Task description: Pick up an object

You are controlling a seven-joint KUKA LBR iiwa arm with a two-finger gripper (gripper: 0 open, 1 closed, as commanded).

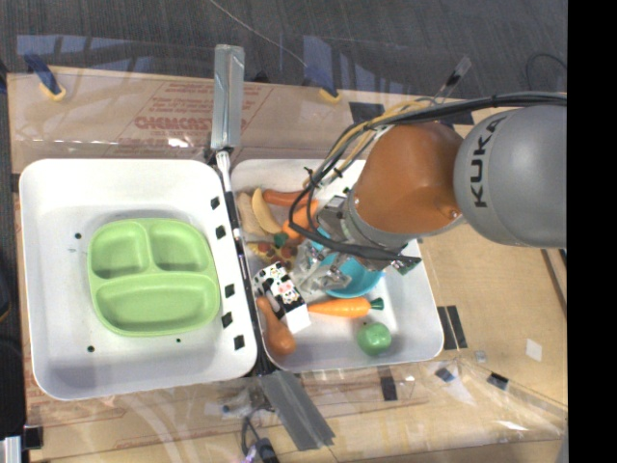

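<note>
Grey and orange arm (pixel 463 177): reaching in from the right of the frame, its orange band sitting over the upper middle of the right bin (pixel 424 331), wrist pointing down and to the left. Black cables are looping from the wrist across the bin's upper left part.

Gripper (pixel 323 276): hanging low among the objects at the bin's centre, above a teal bowl (pixel 362 278). How far the fingers are standing apart cannot be told, nor whether anything is lying between them.

Right bin contents: an orange carrot (pixel 339 308) lying flat just below the gripper; a green apple-like ball (pixel 374 337) sitting near the lower rim; a black-and-white patterned toy (pixel 275 285) leaning beside the left wall; a brown piece (pixel 280 338) resting in the lower left corner; a pale banana shape (pixel 260 215) and an orange piece (pixel 281 199) crowding the upper left.

Left bin (pixel 48 278): holding a green divided plate (pixel 152 276) at its centre, with bare white floor running all round it.

Surface (pixel 501 355): lying open to the right of and below the right bin.
</note>
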